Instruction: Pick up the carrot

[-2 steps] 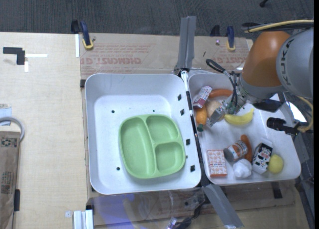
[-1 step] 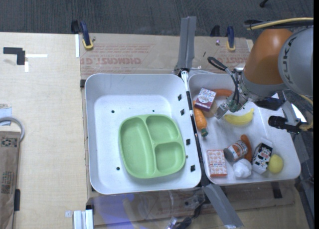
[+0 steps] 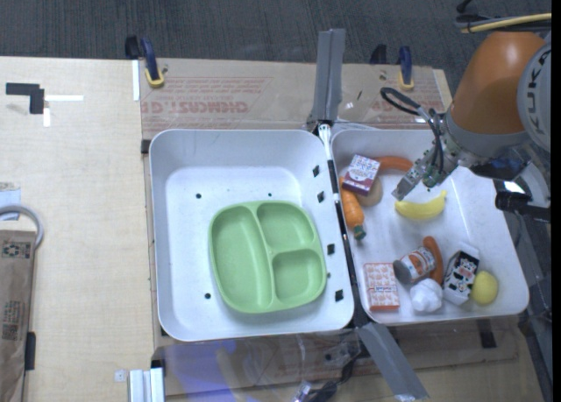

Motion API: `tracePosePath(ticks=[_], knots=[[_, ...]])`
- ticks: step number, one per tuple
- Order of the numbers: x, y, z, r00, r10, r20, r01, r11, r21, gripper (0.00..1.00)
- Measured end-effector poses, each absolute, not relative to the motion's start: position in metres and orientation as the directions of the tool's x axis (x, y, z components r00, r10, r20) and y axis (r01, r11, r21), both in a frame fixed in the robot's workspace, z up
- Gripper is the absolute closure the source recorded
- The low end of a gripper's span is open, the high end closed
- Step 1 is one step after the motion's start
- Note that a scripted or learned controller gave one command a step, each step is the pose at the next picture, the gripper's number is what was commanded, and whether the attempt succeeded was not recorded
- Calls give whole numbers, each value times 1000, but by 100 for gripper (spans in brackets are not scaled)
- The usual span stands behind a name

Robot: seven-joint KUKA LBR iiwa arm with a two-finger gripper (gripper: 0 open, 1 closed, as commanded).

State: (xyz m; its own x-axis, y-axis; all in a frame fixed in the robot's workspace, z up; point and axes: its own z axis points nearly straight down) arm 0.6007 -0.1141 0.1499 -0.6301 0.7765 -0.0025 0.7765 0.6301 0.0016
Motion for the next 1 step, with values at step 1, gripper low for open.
tracePosePath(ticks=[1], knots=[[536, -104, 168, -531, 847, 0, 847, 531, 0, 100]])
